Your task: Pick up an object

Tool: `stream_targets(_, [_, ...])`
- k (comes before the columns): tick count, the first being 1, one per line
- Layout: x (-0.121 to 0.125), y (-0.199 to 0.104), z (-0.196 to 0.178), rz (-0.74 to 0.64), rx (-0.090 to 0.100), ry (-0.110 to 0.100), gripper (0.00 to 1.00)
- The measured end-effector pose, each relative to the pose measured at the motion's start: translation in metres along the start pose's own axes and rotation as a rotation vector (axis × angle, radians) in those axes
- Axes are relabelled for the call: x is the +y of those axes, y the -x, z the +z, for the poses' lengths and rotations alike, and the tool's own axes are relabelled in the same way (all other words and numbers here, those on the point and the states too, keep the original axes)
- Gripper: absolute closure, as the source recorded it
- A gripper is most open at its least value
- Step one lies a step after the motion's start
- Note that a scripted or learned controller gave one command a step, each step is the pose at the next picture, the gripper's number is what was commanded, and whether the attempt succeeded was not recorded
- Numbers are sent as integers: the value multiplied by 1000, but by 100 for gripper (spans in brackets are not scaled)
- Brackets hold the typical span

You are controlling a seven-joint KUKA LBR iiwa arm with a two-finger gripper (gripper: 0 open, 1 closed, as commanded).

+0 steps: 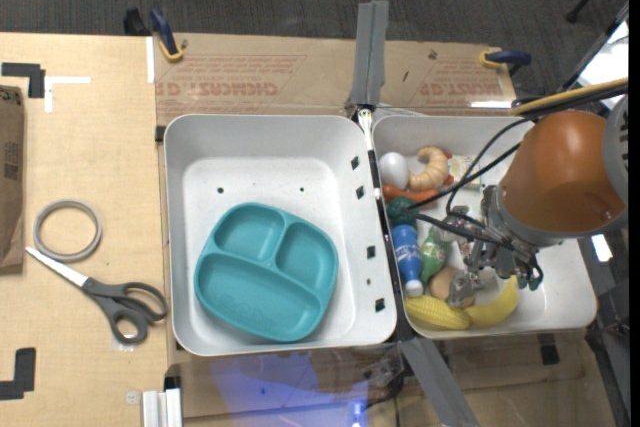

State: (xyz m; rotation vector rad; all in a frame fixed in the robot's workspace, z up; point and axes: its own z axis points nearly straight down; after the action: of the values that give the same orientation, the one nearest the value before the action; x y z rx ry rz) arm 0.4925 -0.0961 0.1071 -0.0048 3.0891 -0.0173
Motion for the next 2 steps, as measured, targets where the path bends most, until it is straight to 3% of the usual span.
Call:
stream_targets(1, [0, 5, 2, 40, 15, 7, 0])
stream_targets(2, [-1, -2, 1, 151, 8, 2, 0])
